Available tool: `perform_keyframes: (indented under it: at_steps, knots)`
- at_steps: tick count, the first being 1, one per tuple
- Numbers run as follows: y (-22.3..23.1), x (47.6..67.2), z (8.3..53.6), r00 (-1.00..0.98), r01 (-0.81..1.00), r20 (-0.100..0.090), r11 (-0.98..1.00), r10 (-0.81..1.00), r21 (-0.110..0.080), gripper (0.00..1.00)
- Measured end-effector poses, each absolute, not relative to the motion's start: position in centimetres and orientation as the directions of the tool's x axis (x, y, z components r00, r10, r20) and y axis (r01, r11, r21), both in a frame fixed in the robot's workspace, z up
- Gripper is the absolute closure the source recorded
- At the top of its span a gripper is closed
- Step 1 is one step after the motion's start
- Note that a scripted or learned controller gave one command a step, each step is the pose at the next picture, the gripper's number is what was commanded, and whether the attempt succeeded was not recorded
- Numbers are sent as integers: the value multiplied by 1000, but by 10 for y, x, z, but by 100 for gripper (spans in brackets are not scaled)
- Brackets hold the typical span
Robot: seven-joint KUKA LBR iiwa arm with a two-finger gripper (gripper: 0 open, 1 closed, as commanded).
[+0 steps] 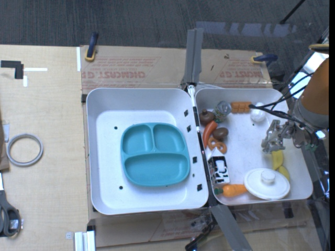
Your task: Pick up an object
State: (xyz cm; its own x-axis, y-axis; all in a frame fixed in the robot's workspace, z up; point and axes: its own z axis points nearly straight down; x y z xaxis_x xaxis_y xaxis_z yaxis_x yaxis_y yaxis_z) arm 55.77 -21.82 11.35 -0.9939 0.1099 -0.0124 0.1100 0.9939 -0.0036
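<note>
- The gripper [272, 139] hangs over the right bin [301, 163], near its right wall; whether it is released or clenched, I cannot tell.
- Just below it lies a yellow banana [279, 162], apart from it.
- Further below sits a white lid with a knob [267, 183].
- To its left: a brown potato-like piece [220, 134] and an orange carrot [209, 133].
- Far left, a teal divided plate [155, 154] fills the left bin [99, 140].

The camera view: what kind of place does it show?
Probably a robot test bench: two shallow white bins sit on cardboard, a grey arm's gripper hangs above toy food, and a roll of grey tape lies nearby.
</note>
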Motion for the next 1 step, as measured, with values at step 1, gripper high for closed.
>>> perform_keyframes:
  at_steps: [1]
  knots:
    - [-218,558,113,-994,109,-12,994,109,-3,0]
